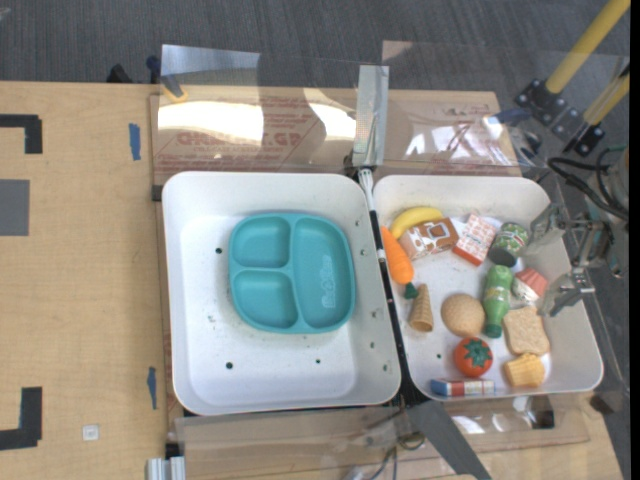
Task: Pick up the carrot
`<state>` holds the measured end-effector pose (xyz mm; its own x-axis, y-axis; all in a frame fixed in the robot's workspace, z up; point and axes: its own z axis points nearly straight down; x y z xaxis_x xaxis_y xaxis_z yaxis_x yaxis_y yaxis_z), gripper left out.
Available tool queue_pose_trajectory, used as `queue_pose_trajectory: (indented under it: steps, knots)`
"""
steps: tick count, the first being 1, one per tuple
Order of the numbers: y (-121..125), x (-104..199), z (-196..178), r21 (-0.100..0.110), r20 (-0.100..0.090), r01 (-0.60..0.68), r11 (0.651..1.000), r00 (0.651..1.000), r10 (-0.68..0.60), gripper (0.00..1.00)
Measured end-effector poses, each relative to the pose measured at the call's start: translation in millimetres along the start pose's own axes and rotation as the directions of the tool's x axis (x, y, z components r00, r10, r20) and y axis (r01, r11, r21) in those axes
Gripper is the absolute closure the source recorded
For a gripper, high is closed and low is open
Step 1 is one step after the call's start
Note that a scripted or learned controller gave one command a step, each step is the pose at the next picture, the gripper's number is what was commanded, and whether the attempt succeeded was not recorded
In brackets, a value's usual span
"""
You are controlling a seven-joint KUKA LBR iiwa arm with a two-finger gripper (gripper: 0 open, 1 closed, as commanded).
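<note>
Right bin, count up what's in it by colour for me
Orange: 1, carrot
Yellow: 2, banana, cheese wedge
Green: 2, bottle, can
Red: 1, tomato
Tan: 3, cone, bun, bread slice
Total: 9

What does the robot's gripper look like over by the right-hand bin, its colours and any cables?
The gripper is a slim frame of bare grey metal, seen at the outer rim of the right bin. Dark cables loop just above it. It is too small in the view to read any markings.
</note>
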<state>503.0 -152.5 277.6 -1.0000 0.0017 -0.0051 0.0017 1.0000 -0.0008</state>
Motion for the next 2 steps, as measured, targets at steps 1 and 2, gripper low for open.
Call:
queue_pose_trajectory:
  steps: [1,2]
  knots:
    - [35.0,24.0,156.5,-0.002,-0.005,-0.135,0.991,0.991,0.135,0.00]
    - [119.9,21.6,91.0,-0.004,0.004,-0.267,0.964,0.964,0.267,0.00]
